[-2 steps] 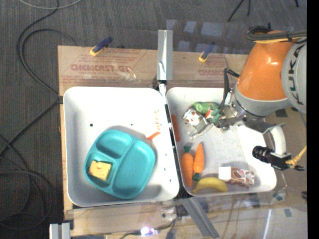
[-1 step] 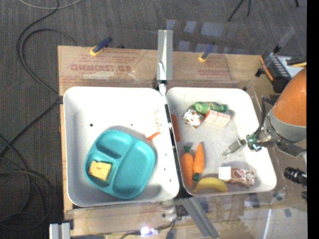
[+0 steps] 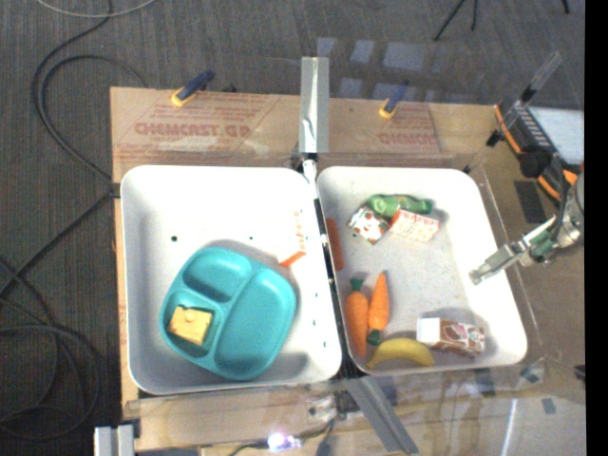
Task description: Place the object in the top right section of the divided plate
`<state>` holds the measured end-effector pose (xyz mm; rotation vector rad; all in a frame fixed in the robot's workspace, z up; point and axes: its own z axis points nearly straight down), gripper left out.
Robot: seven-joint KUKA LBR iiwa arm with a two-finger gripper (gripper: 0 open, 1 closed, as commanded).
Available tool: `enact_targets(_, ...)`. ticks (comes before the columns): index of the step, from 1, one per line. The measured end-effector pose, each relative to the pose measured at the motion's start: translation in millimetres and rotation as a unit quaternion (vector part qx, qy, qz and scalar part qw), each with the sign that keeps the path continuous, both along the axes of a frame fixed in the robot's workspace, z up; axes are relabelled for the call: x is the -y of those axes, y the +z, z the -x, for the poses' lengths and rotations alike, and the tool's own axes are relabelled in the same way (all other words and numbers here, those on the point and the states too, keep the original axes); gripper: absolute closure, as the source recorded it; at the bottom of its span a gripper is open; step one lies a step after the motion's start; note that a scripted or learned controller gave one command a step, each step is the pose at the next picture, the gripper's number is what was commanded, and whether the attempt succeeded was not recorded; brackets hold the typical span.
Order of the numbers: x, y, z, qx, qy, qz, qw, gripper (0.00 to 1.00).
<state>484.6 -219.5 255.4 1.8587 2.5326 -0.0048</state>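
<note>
A teal divided plate (image 3: pixel 233 312) lies in the left bin (image 3: pixel 152 198). A yellow block (image 3: pixel 190 324) sits in the plate's lower left section. Its upper section and its large right section hold nothing. My gripper (image 3: pixel 494 266) hangs over the right rim of the right bin (image 3: pixel 456 183), at the end of the arm that comes in from the right. Nothing shows in it. It is well apart from the plate and from the toys in the right bin.
The right bin holds a green vegetable (image 3: pixel 401 203), two small cartons (image 3: pixel 391 225), two carrots (image 3: pixel 366 313), a banana (image 3: pixel 401 352) and a wrapped packet (image 3: pixel 454 334). A small orange piece (image 3: pixel 293 256) lies by the plate. A red stick (image 3: pixel 332 243) rests along the bins' shared rim.
</note>
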Motion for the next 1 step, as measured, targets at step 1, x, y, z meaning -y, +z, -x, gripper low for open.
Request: enact_targets(1, -212.4, -49.9, -4.9, -0.001, 0.024, -0.0009, 0.9997, 0.0)
